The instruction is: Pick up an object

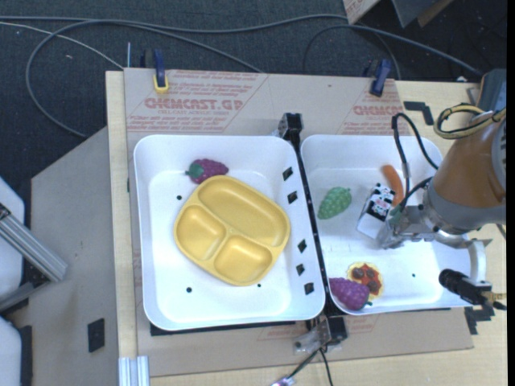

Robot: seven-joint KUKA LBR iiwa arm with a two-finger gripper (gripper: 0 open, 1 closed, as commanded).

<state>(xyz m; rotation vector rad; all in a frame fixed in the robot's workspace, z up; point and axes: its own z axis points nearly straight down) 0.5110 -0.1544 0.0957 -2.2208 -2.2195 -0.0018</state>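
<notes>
Red "CHEMCAST GP" print is showing on the brown paper-faced bench sheet (193, 103) — the gripper (392, 237) is hovering beside a small black-and-white printed box (378, 203) in the right white bin (418, 147).

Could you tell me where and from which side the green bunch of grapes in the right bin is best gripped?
Grip the green grapes across the narrow width at mid-body, coming straight down from above. The bunch lies flat on the floor of the right bin, tapering toward one end, with open floor on both long sides for the fingers. That is my judgement; the bumpy surface may slip.
</notes>
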